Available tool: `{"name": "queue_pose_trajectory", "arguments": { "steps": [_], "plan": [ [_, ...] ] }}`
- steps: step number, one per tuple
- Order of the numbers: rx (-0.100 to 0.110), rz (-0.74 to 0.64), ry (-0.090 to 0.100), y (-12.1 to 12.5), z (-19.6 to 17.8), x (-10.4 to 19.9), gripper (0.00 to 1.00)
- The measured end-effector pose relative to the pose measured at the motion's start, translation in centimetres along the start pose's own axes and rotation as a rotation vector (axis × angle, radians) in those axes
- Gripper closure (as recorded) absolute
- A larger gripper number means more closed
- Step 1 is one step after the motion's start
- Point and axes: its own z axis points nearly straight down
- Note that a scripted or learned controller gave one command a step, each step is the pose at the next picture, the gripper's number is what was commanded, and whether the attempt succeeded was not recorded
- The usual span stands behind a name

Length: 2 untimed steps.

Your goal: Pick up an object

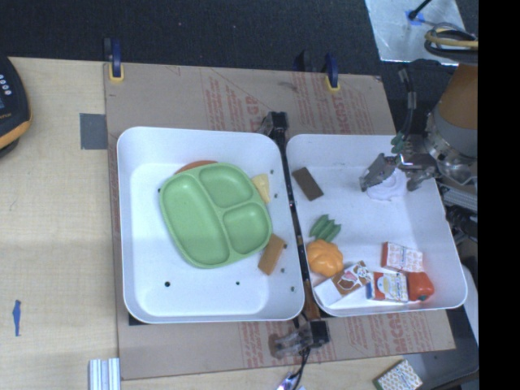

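I'm seeing the surface [57, 218] carrying two bins. The left bin [142, 291] is holding a green divided plate [215, 214] and a brown block [271, 254]. The right bin [435, 218] is holding an orange toy [325, 257], cartons [390, 283], a dark block [308, 183]. The gripper [396, 174] is hovering, released, over something pale [387, 190] at the bin's upper right.

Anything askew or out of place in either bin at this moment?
Mildly. In the left bin, the green divided plate sits tilted, covering a red item and a yellow item that peek out at its edge. The claw hovers over the right bin. Nothing looks spilled or broken.
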Motion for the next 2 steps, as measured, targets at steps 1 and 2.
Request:
{"name": "queue_pose_trajectory", "arguments": {
  "steps": [1, 2],
  "plan": [
    [0.006, 0.001, 0.002, -3.9, 7.8, 3.2, 0.00],
    [-0.001, -0.003, -0.001, -0.2, 13.8, 4.1, 0.00]
  ]
}}
